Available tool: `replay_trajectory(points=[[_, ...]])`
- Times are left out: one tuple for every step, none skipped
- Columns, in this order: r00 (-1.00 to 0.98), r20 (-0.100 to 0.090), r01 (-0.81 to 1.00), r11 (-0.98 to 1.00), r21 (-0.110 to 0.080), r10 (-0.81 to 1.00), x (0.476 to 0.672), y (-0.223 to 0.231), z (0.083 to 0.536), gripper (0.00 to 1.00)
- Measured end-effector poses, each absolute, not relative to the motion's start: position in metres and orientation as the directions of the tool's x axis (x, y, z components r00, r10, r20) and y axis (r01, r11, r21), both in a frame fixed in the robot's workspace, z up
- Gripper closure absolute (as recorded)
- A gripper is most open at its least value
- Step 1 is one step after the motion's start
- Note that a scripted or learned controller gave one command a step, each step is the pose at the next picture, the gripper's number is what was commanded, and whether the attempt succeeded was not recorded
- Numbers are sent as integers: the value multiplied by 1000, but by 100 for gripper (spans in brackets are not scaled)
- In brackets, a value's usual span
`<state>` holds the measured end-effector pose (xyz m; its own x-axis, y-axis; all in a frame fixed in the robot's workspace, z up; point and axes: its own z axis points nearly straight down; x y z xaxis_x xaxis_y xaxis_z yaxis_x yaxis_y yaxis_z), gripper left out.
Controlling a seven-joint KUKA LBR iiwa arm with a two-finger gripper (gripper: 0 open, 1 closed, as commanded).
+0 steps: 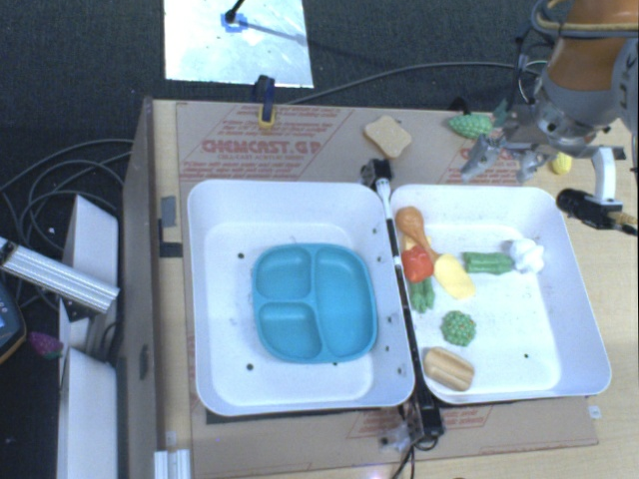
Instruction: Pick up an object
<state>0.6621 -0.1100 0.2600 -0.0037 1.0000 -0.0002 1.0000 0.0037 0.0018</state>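
Camera view
Arm: the grey arm with its orange band comes in from the top right corner.
Gripper: the gripper hangs over the table just past the far rim of the right bin; its thin metal fingers look spread apart with nothing between them.
Left bin: a shallow white plastic bin with smooth walls and round corners.
Blue tray: a smooth blue tray with three dips lies flat in the middle of the left bin.
Right bin: a white bin just like the other one, touching it side by side.
Toy food: small plastic toys lie in the right bin, mostly near its left side.
Orange piece: a long orange toy lies by the left wall, touching a shiny red toy.
Yellow piece: a smooth yellow lump lies just beside the red one.
Green bits: a long green toy points at a white lumpy thing; a bumpy round green ball sits closer to us; a dark green leafy bit is by the left wall.
Bun: a tan bread roll lies in the near left corner of the right bin.
Table: brown cardboard with red letters covers the table under the bins.
Outside the bins: a tan toast-shaped toy and a bumpy green toy lie on the cardboard behind the bins; the green one is near the gripper.
Around: black cables and a shiny silver sheet lie on the dark floor.
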Motion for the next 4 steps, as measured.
replay_trajectory(points=[[-1, 0, 1000, 1, -3, 1000, 616, -122, 128, 0], [-1, 0, 1000, 1, 1, 1000, 563, -125, 127, 0], [-1, 1, 1000, 1, -1, 1000, 526, -97, 92, 0], [-1, 1, 1000, 1, 0, 1000, 487, -84, 84, 0]])
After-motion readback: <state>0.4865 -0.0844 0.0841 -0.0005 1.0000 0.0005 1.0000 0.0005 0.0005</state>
